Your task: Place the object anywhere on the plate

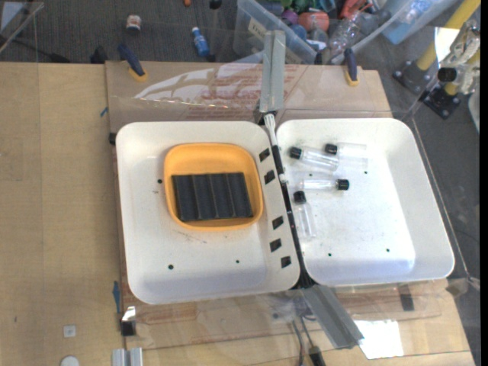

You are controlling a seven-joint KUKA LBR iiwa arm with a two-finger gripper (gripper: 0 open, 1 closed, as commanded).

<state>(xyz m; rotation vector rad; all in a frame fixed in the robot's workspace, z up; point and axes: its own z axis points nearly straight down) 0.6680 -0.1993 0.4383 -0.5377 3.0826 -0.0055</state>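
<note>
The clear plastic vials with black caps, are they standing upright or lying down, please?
Lying down: all four clear plastic vials rest on their sides on the right white bin floor.

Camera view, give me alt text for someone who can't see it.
Two shallow white bins sit side by side on a wooden bench, seen from above. The left bin holds an orange plate with a dark ribbed insert; the right bin holds four clear vials with black caps, scattered near its upper left. A tub of colourful objects stands beyond the bench.

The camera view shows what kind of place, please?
Probably a robotics lab bench: two shallow white bins side by side, an orange plate in one, small clear vials in the other, and a tub of colourful toys behind.
</note>
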